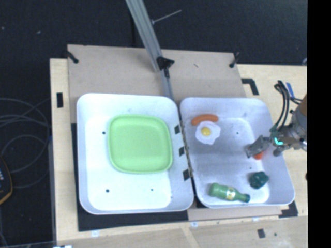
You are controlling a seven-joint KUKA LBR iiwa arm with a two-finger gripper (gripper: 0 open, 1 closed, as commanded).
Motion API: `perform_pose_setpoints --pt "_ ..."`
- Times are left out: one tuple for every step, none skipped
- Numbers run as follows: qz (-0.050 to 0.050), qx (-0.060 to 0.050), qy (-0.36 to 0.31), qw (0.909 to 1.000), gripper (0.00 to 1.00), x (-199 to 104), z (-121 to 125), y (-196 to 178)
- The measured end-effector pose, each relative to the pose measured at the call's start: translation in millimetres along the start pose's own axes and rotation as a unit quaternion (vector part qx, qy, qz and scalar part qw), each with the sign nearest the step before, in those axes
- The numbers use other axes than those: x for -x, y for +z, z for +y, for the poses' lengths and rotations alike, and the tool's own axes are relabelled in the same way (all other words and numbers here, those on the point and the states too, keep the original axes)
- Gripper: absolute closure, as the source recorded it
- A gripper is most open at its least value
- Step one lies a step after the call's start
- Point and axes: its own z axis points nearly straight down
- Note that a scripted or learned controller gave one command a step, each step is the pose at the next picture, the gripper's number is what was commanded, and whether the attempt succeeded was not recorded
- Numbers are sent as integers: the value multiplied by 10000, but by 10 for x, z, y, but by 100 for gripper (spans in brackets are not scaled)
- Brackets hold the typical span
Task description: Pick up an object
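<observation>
My gripper [257,150] reaches in from the right and hangs low over the right side of the right bin [232,133]. A small orange-red thing [258,156] shows just under its tip; I cannot tell whether it is held. A dark green lump [258,179] lies just below the gripper. Along the bin's front lies a green bottle [228,192] on its side. A toy fried egg [207,133] and an orange sausage [205,120] sit at the bin's back left.
The left bin [93,154] holds a light green square plate [139,143]. A grey metal bar [146,27] slants down from the top to the bins' shared back edge. Cables [283,105] hang by the arm at the right.
</observation>
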Motion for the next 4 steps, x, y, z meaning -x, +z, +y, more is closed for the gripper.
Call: perform_pose_setpoints --pt "0 0 0 10000 0 0 0 0" --pt "0 -19 3 10000 0 35 -6 421" --pt "4 -28 4 10000 0 90 -6 1031" --pt "-7 -1 2 10000 0 97 -5 1149"
